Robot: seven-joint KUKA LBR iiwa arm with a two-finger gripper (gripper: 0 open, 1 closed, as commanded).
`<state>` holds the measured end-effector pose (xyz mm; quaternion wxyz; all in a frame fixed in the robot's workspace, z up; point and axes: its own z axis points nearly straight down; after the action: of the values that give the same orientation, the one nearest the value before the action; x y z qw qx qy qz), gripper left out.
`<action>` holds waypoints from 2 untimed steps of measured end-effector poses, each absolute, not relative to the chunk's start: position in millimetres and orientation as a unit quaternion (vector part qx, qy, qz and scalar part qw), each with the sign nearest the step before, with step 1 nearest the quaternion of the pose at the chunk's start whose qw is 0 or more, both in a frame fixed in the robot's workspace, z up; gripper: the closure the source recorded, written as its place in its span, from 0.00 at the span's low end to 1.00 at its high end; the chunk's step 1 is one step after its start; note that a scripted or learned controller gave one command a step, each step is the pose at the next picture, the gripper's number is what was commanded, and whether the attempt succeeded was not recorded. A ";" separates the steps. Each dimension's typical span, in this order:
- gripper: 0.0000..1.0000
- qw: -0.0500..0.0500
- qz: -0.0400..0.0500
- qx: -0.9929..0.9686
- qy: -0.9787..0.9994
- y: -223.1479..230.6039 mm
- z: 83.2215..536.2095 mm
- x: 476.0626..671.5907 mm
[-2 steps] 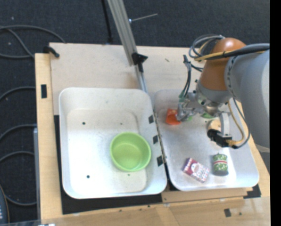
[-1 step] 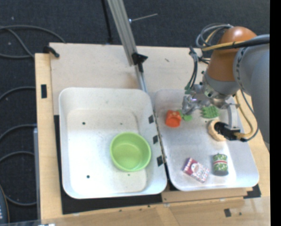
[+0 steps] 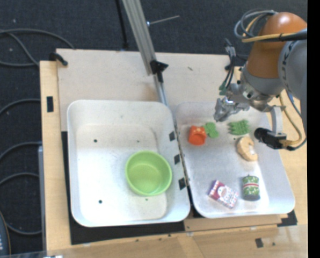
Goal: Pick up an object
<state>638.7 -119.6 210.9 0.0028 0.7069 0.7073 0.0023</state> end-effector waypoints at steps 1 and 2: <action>1.00 0.000 0.001 0.704 0.710 -63.8 226.1 626.1; 1.00 0.000 0.001 0.705 0.710 -13.4 227.7 602.4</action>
<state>602.4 -13.4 227.7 -0.0005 0.7046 0.7096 0.0006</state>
